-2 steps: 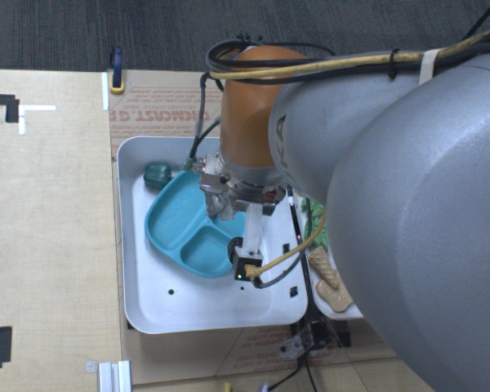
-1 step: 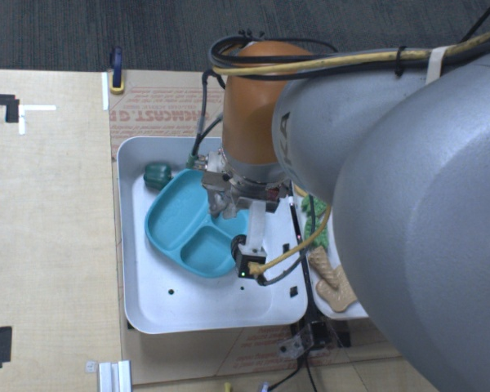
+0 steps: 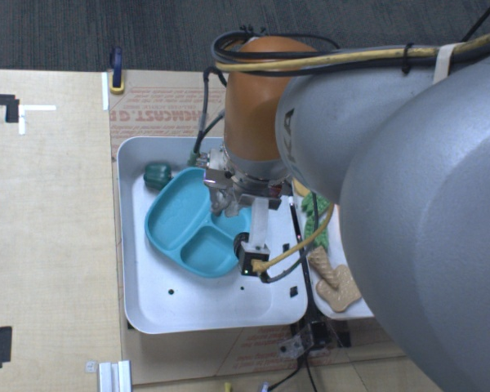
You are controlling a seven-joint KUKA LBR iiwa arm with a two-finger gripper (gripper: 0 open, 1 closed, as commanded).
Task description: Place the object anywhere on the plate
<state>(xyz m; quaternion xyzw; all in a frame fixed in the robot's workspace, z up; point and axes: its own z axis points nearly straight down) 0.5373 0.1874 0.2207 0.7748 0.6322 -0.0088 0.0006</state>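
One gripper: mine (image 3: 221,204), hanging over the right-hand part of the blue plate, close to its divider ridge.
Finger state: I cannot tell; my wrist and its fittings cover that part from above.
Held item: none that I can make out between my fingers.
My arm: grey, with the orange band (image 3: 257,96) above the wrist, entering from the right and covering much of the right side of the bench.
Cables: a bundle (image 3: 351,54) runs along my arm's top, and a yellowish hose (image 3: 298,247) loops below the wrist.
Blue plate (image 3: 184,223): a divided plate lying flat in the left bin, with a large upper compartment and a smaller lower one; both look bare where visible.
Dark green object (image 3: 157,174): on the bin floor, just beside the plate's upper left rim, off the plate.
Left bin (image 3: 196,309): white and shallow, holding the plate and the green object.
Right bin (image 3: 331,313): mostly hidden under my arm.
Right bin contents: a tan item (image 3: 335,284) and a green leafy item (image 3: 314,207), each partly covered.
Bench (image 3: 49,243): light wood, well left of the bins.
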